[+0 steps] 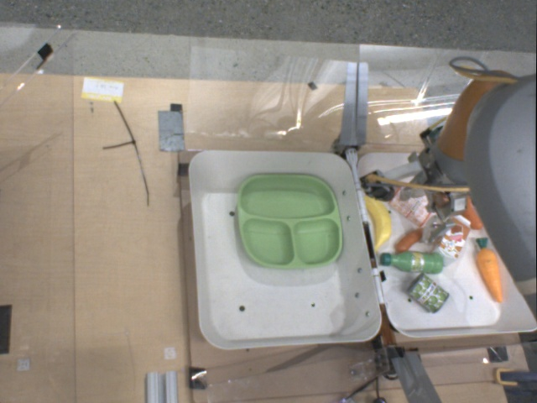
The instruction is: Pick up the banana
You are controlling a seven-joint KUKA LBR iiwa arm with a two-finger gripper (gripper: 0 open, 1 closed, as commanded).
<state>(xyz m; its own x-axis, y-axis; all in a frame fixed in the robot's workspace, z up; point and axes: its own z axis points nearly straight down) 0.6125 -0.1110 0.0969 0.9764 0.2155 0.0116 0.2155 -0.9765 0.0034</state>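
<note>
Camera view | banana (pixel 380 222) against right bin's (pixel 470 319) left wall | bottle (pixel 413 262) just below

The arm (pixel 508 154) is a thick, rounded grey body with a smooth matte shell. An orange band (pixel 460 133) rings it above the wrist, below which sits darker metal hardware with thin cables.
</note>
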